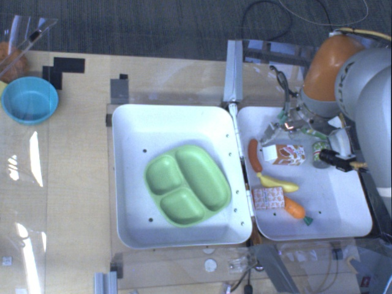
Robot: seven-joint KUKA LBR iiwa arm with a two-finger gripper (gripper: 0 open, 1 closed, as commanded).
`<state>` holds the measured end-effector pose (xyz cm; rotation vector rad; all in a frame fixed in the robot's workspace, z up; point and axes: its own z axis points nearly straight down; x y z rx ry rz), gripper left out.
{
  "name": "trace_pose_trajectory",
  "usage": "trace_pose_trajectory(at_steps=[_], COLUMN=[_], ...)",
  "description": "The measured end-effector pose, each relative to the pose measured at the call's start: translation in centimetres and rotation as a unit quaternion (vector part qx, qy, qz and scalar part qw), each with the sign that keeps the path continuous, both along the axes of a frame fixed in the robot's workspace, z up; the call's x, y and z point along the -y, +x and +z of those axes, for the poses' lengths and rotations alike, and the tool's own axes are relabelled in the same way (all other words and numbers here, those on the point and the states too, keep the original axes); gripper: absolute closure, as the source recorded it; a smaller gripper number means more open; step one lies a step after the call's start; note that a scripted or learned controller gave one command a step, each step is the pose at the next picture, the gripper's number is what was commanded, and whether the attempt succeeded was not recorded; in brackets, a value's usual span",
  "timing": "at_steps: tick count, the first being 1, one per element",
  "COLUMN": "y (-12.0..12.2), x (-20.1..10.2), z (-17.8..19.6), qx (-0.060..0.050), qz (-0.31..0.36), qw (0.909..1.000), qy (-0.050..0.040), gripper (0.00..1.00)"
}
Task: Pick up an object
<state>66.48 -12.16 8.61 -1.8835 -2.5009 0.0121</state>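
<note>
You are looking down at a slant on a pale wooden bench (73,182) that carries two shallow white bins side by side. Take the green three-compartment plastic plate (187,184) as your landmark: it lies flat in the middle of the left white bin (131,164), with its two smaller sections toward the left and bottom and its largest section toward the right. To the right of the plate, across the divider, is the right white bin (343,216), and every loose item sits there. Nearest the plate, just past the bin wall, is a red toy sausage (254,155) lying lengthwise. Right of the sausage is a small white carton with a brown printed label (286,154). Below these lies a yellow toy banana (277,183), then a square red-and-white patterned packet (268,198), and touching its right side an orange toy carrot with a green tip (296,210). Farther right of the plate, the grey arm with its orange band reaches in, and its gripper (286,124) hangs above the upper edge of the carton; whether the claw is released or clenched cannot be told from here. Far to the upper left of the plate, on the bench, stands a blue round bowl (29,100).
</note>
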Motion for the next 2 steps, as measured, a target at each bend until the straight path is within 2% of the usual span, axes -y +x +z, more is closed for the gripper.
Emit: trace_pose_trajectory(at_steps=[1,2], y=[-4.07,-4.28], x=[-2.98,-2.92], z=[0.26,0.27], qx=[0.012,0.012], qz=[0.116,0.124], qw=[0.9931,0.9922], qy=[-0.0001,-0.0001], gripper=[0.0,0.0])
